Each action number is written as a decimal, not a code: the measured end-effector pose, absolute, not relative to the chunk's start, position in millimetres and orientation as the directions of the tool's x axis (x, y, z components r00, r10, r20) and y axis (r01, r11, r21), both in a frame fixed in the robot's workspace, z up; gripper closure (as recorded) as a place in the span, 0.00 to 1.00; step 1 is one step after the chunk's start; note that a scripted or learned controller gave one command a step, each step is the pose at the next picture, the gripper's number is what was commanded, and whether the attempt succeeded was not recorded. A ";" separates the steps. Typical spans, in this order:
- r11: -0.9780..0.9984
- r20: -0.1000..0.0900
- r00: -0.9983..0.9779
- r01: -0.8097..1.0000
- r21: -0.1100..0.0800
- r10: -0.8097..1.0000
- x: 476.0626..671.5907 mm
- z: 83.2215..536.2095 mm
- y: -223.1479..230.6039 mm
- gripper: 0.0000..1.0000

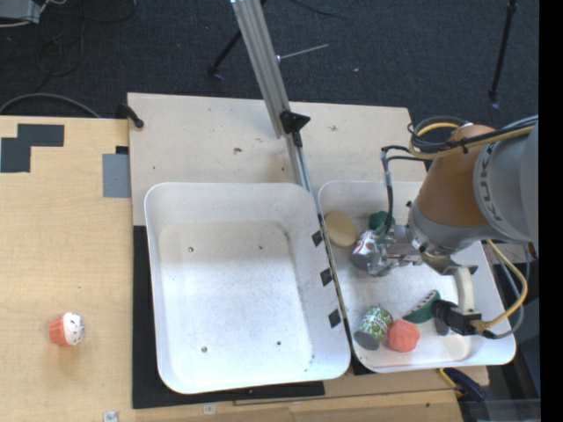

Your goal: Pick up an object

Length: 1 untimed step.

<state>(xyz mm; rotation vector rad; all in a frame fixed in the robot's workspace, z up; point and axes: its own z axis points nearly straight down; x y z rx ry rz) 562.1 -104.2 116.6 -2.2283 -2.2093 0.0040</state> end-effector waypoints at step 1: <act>0.000 0.000 0.000 1.000 0.003 1.000 562.5 177.5 -98.6 1.00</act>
